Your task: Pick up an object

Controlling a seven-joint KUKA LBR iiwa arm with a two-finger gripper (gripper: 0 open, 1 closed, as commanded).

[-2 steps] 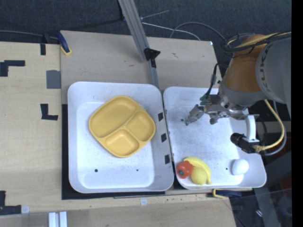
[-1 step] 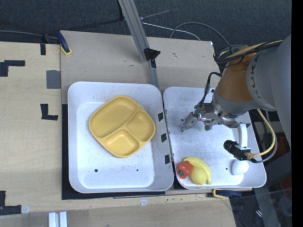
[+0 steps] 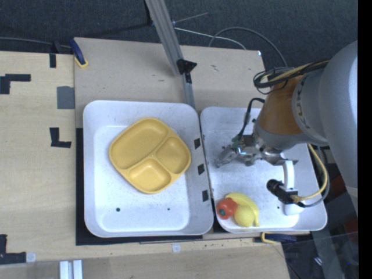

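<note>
Pincer (image 3: 224, 157) hangs spread and empty over the right bin's (image 3: 302, 217) bare middle, the fruit (image 3: 238, 208) sits well nearer, so closing here risks grabbing nothing.

You are looking at an evenly lit, fairly bright scene; soft light is falling from above and casting only faint shadows. The white bins (image 3: 93, 156) are glaring slightly, washing out their surface. The picture is reading soft and grainy throughout, and the arm (image 3: 343, 97) at right is blurring, out of focus.
</note>
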